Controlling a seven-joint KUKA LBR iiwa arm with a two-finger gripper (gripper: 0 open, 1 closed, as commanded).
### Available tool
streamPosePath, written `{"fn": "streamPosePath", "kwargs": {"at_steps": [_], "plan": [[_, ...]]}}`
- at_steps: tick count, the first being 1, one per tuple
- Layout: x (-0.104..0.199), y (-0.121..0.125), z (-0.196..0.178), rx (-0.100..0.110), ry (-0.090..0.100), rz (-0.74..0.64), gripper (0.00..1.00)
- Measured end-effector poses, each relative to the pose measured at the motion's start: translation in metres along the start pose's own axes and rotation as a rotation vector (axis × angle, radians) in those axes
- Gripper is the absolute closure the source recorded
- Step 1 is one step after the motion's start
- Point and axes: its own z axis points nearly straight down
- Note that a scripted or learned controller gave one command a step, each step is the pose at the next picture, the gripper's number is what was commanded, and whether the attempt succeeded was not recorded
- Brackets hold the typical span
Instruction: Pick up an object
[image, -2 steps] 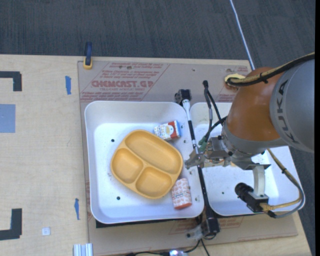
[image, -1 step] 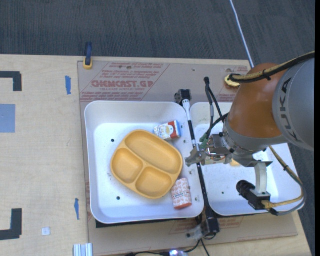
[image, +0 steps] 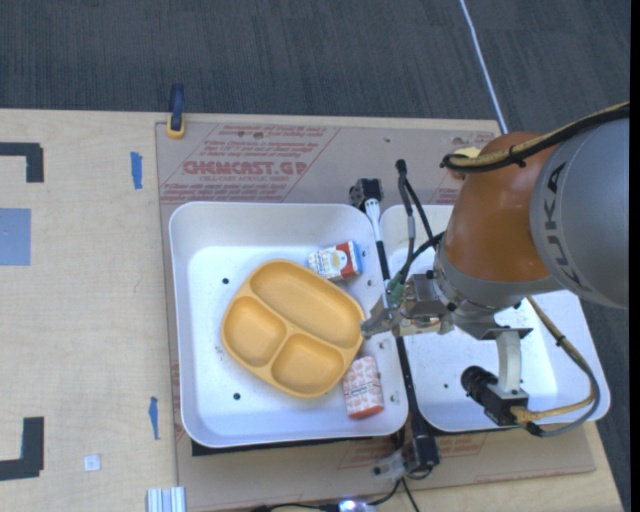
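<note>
A yellow three-compartment plate (image: 291, 328) lies in the left bin (image: 200, 290). A small white and red carton (image: 335, 261) rests just beyond the plate's far edge. A small red and white can (image: 363, 387) lies on its side at the plate's near right. My gripper (image: 385, 318) hangs at the right edge of the left bin, beside the plate's right rim. The arm's orange wrist hides most of it.
The right bin (image: 560, 340) sits under the arm. Cables (image: 400, 200) run along the wall between the bins, and a black fitting (image: 495, 395) with a yellow cable hangs over the right bin. The bench stretches out to the left.
</note>
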Motion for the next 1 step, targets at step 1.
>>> {"fn": "streamPosePath", "kwargs": {"at_steps": [1], "plan": [[0.0517, -0.0013, 0.0110, 0.003, 0.000, 0.000, 1.00]]}}
